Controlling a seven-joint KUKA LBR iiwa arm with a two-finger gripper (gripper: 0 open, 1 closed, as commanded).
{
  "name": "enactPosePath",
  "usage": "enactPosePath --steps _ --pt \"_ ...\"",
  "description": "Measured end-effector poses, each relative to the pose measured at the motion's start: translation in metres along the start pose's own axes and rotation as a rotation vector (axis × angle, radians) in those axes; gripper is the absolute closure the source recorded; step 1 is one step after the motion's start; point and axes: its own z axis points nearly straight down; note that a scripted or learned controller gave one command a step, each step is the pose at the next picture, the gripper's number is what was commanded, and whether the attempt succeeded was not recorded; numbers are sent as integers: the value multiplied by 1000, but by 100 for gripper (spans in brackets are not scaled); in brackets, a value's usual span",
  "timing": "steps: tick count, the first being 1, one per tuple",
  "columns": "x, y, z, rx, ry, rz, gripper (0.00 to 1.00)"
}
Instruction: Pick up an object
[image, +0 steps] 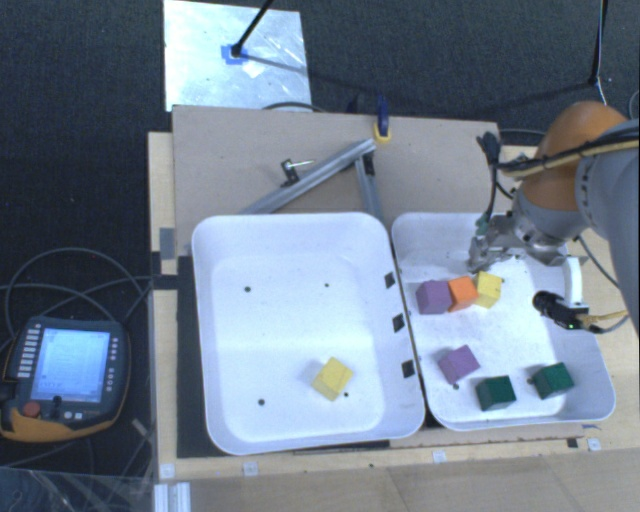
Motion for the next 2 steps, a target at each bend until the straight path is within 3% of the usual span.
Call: enactPosePath --steps 2 --pt "-5 13 -116 -1 -1 0 100"
